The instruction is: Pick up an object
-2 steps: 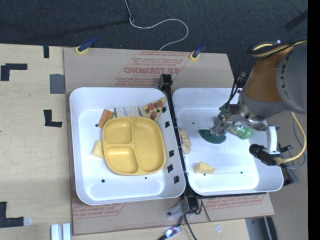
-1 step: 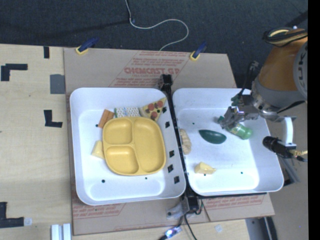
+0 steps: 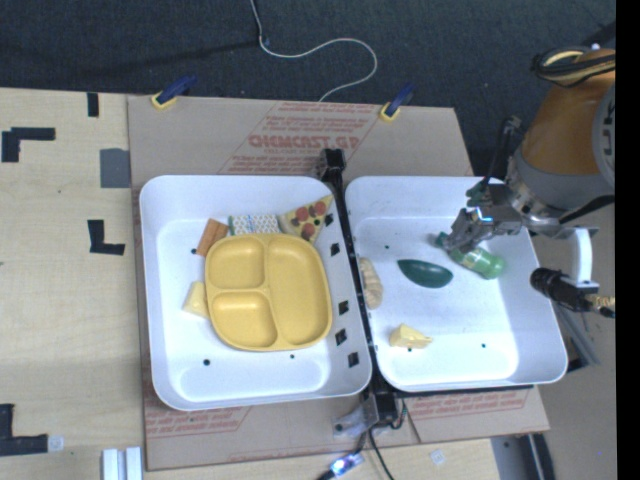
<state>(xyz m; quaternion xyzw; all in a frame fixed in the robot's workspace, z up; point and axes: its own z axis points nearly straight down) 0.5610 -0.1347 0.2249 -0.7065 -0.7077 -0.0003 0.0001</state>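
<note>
1. Progress: the gripper [image 3: 462,236] is low over the right bin [image 3: 520,353], near its far right corner. A light green object [image 3: 484,262] lies just beside the fingertips, toward the right wall. Whether it is between the fingers cannot be made out, so no grasp is confirmed and nothing appears lifted.
2. Gripper state: cannot be told; the wrist hardware blocks the tips.
3. Remaining, in my judgement: secure an object and raise it off the bin floor.
4. Other candidates in the right bin: a dark green object [image 3: 425,272] near the centre, close to the gripper; a pale yellow piece [image 3: 409,337] toward the near edge; a beige item [image 3: 371,282] against the left wall.
5. Left bin [image 3: 160,368]: a yellow divided plate [image 3: 268,291] at centre, with small items tucked along its far and left sides.
6. Obstructions: the right wall crowds the light green object; the dark green object sits close enough to be knocked.
</note>
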